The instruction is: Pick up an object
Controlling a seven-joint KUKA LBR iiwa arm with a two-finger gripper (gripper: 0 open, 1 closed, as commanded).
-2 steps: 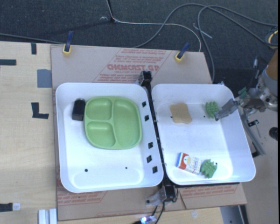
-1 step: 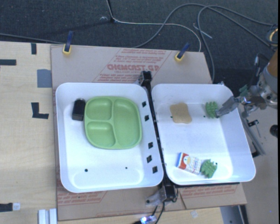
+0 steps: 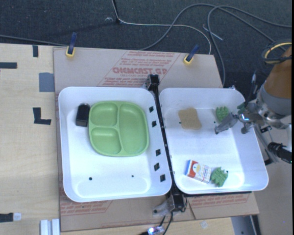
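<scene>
My gripper [image 3: 234, 126] hangs over the right bin's [image 3: 210, 146] far right side, open, with nothing between its fingers. One grey finger [image 3: 223, 125] points down-left, just below a small green leafy toy [image 3: 222, 113]. A tan flat piece [image 3: 189, 118] lies left of that toy. A small red, white and blue box [image 3: 196, 171] and a second green toy [image 3: 218, 176] lie together near the bin's front edge. In the left bin [image 3: 112, 180] a green divided plate [image 3: 119, 128] lies beside a small black block [image 3: 82, 115].
A black divider [image 3: 159, 136] runs between the two bins. Cardboard [image 3: 137, 67] lies under both, held by yellow clamps [image 3: 70, 50] at the back. Cables cross the dark floor behind. The arm's orange band [image 3: 279, 80] stands at the right edge.
</scene>
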